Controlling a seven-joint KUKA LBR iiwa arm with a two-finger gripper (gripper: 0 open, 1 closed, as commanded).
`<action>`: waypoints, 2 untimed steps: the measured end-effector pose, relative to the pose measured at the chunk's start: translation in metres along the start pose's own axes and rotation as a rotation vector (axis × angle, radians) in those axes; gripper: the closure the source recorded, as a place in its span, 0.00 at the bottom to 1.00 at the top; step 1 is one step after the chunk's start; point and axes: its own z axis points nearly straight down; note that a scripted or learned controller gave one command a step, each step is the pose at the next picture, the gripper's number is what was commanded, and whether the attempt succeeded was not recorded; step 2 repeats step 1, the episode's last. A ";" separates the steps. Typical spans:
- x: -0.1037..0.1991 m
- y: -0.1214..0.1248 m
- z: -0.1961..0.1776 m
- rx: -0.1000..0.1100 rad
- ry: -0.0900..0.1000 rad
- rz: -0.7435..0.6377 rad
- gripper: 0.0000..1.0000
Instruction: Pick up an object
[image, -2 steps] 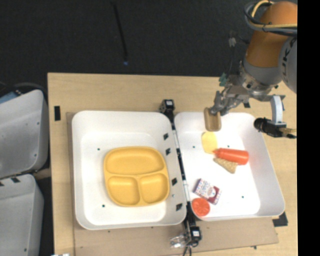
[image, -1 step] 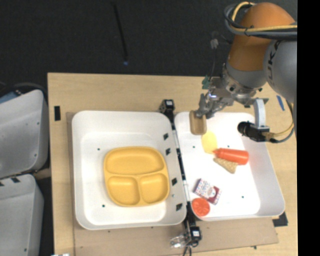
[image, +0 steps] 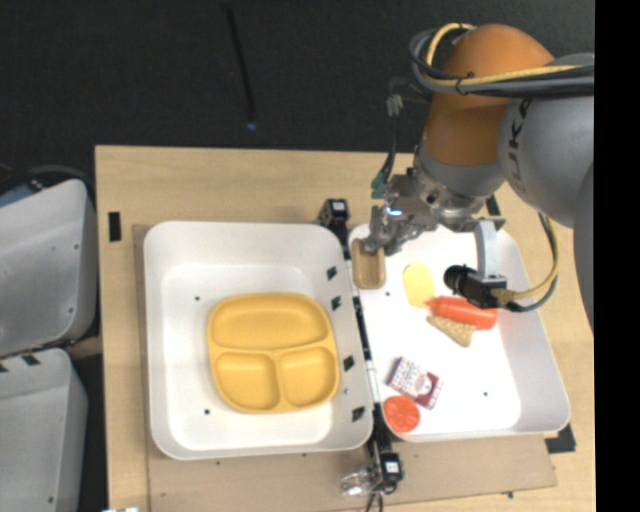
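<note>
My gripper (image: 384, 240) hangs over the left edge of the right bin (image: 520, 400). It is shut on a tan wooden block (image: 368, 270), which hangs upright just under the fingertips and overlaps the rim between the bins. Other things lie in the right bin: a pale yellow piece (image: 418, 285), an orange carrot-like stick (image: 466, 312) on a tan wedge (image: 453, 330), a purple-and-white packet (image: 413, 381) and a red-orange disc (image: 402, 414).
The left bin (image: 180, 270) holds a yellow divided tray (image: 272, 351). The arm's orange band (image: 480, 90) and grey body loom over the right bin's far side, with a black cable fitting (image: 465, 280) near the carrot stick.
</note>
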 end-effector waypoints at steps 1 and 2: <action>0.050 -0.019 0.000 0.000 0.001 -0.002 1.00; 0.050 -0.019 0.000 0.000 0.001 -0.002 1.00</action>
